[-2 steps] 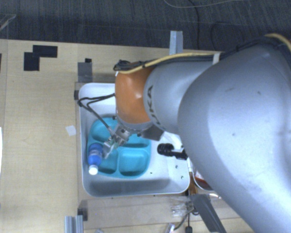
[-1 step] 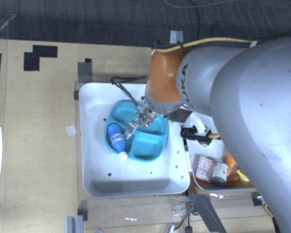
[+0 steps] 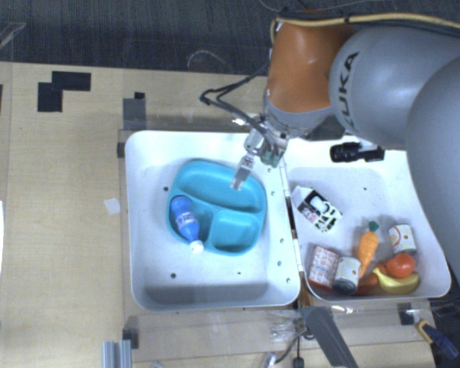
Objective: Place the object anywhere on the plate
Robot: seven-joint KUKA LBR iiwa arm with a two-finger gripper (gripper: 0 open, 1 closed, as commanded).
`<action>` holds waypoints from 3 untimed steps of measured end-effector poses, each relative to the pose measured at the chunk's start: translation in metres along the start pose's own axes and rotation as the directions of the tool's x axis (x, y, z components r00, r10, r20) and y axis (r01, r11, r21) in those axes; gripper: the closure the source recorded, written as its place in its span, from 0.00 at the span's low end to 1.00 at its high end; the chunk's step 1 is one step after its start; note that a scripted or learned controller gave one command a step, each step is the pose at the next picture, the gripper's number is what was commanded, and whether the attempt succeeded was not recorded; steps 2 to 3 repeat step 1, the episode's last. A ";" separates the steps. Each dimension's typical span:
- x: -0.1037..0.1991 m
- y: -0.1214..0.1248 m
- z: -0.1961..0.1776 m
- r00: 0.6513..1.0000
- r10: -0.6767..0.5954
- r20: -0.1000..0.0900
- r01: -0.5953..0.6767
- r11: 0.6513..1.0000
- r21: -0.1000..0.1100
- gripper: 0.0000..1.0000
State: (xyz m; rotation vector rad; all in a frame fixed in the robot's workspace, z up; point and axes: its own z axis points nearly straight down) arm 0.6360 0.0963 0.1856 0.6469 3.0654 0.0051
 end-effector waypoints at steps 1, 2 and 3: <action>0.017 -0.012 -0.121 0.988 0.154 -0.001 -0.154 0.988 0.001 0.00; 0.017 -0.012 -0.121 0.988 0.154 -0.001 -0.154 0.988 0.001 0.00; 0.017 -0.012 -0.121 0.988 0.154 -0.001 -0.154 0.988 0.001 0.00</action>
